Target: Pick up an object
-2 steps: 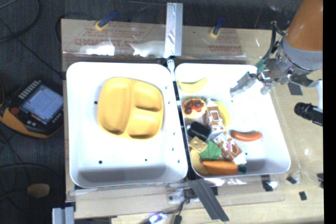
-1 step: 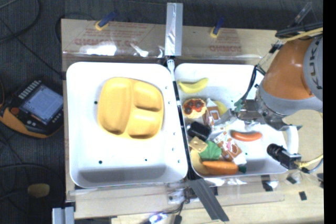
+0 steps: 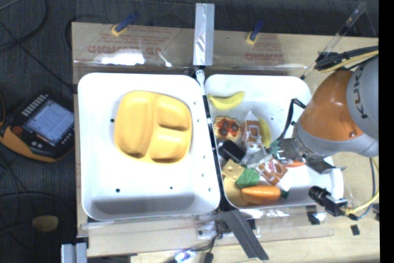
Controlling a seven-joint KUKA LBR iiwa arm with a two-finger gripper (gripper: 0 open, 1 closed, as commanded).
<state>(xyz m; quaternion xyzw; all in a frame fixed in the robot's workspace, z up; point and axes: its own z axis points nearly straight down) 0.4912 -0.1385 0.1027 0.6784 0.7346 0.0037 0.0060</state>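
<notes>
- Camera view, as I read it from my console: the grey arm (image 3: 369, 114) comes in from the right, and its glossy orange band (image 3: 329, 115) bulges over the right-hand white bin (image 3: 289, 86).
- I place the gripper (image 3: 284, 154) low in that bin, just under the orange band; the wrist covers most of it, so I cannot tell how it stands or whether anything is in it.
- Immediately left of the gripper I see a crinkled red-and-white packet (image 3: 273, 170), lying flat among the clutter and close enough that it may be touching.
- Below and left of the gripper lies a smooth orange carrot (image 3: 261, 193) with a green leafy top (image 3: 247, 178), a tapered toy shape along the bin's near wall.
- Further left of the gripper sit a small black block (image 3: 232, 150) and a printed card with red fruit (image 3: 228, 127).
- Up and left of the gripper, near the far wall, rests a curved yellow banana (image 3: 226, 99), matte and plastic-looking.
- Well to the left of the gripper, in the other white bin (image 3: 98, 188), I see a yellow divided tray (image 3: 152, 126) with rounded, moulded compartments, lying by itself.
- Past that bin, off the bench on the dark carpet, a handheld pendant (image 3: 44, 126) with a screen lies.
</notes>
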